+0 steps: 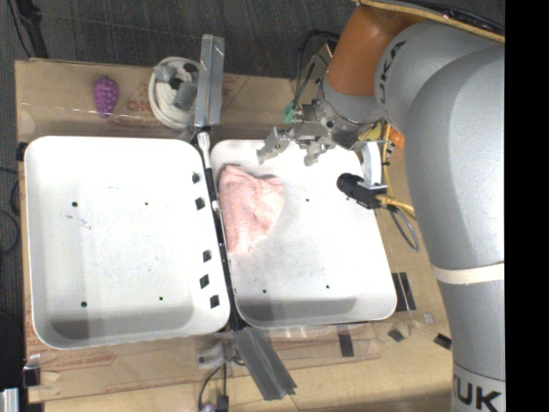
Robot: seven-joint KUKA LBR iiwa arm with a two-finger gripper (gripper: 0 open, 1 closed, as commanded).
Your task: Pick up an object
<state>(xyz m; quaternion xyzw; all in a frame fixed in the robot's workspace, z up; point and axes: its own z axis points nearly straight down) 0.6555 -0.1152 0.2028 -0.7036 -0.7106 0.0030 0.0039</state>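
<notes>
Tool (293, 148) open above pink cloth (249, 204), fingertips empty.

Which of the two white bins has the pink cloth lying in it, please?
The right bin, the one under the gripper; the pink cloth lies against its left wall. The left bin holds none.

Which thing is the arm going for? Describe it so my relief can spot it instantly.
Find the right-hand white bin, the one under the gripper. Against its left wall lies a crumpled pink cloth, soft, rumpled and pale pink on bare white.
</notes>
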